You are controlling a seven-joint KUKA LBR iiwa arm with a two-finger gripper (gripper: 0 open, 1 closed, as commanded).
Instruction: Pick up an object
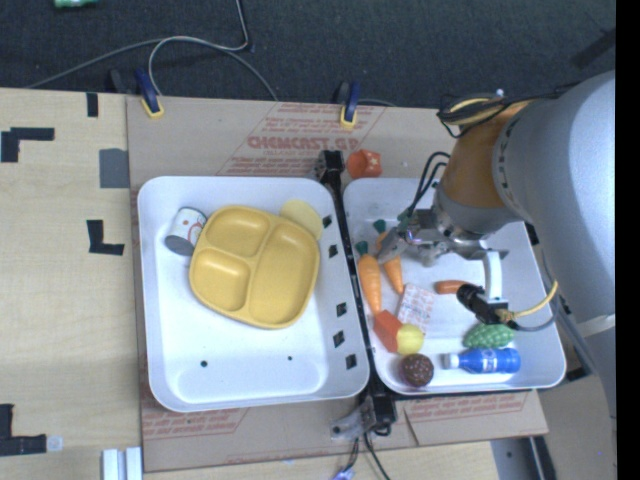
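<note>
gripper (418, 240) low in right bin (540, 368), fingers state: can't tell | carrot (371, 283) just left of gripper, apart | blue bottle (489, 361) well below carrot's level, near bin's front edge | yellow plate (254, 265) in left bin (170, 348)

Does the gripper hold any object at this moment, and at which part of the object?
It cannot be told. The two-finger gripper hangs low in the right white bin, above the orange toy carrots, but no object is visible between its fingers.
</note>
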